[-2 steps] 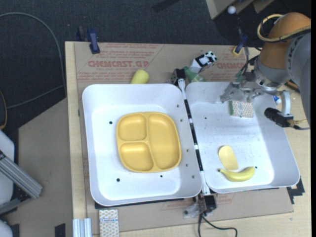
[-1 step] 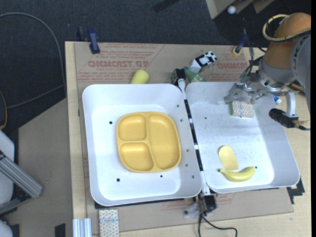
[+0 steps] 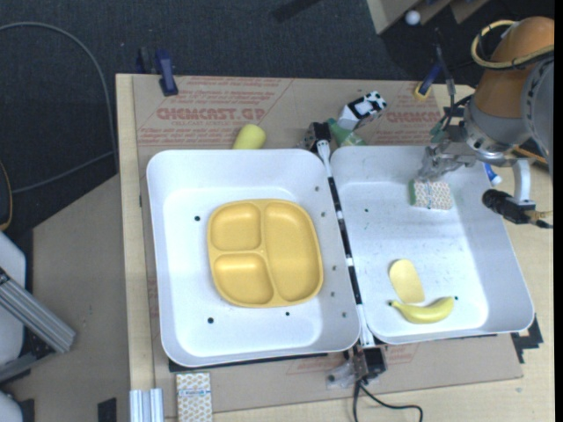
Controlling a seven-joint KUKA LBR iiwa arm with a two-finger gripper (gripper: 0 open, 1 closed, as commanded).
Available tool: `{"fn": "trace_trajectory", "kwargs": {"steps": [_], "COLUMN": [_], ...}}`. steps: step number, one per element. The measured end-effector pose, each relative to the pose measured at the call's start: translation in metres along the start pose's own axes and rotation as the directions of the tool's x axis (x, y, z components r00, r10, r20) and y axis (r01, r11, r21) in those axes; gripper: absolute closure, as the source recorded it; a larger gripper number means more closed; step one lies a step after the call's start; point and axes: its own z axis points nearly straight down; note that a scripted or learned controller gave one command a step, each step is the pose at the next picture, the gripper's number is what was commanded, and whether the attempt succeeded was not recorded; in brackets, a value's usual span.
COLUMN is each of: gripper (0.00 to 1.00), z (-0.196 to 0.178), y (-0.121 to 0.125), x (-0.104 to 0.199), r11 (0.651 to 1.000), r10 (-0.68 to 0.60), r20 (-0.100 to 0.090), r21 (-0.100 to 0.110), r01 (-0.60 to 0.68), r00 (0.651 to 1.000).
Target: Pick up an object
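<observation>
Claw (image 3: 437, 167) hung over the far end of the right white bin (image 3: 493, 271), directly above a small speckled sponge-like block with a green edge (image 3: 432, 193); whether it was shut or spread could not be told. Block looked light, soft and compressible, probably best pinched across its short sides. Nearer in the same bin lay a yellow plastic banana (image 3: 425, 309) touching a pale yellow oval piece (image 3: 405, 279), both likely rigid and slick; a yellow divided plate (image 3: 264, 253) sat in the left white bin (image 3: 176, 262).

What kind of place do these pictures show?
Probably a robot test bench in a lab: two white bins on a cardboard-covered bench, a robot arm reaching in, and toy items like a banana.
</observation>
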Motion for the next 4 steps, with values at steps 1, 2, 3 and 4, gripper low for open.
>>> {"fn": "trace_trajectory", "kwargs": {"steps": [1,2,3,4], "gripper": [0.0,0.0,0.0,0.0], "z": [0.0,0.015,0.028,0.03], "y": [0.0,-0.007,-0.012,-0.023], "x": [0.0,0.054,-0.032,0.033], "r11": [1.0,1.0,1.0,1.0], "r10": [0.0,0.0,-0.004,0.0], "r20": [0.0,-0.005,-0.012,-0.005], "r21": [0.001,0.008,0.005,0.008], "r01": [0.0,0.0,0.004,0.0], "r00": [1.0,1.0,1.0,1.0]}}
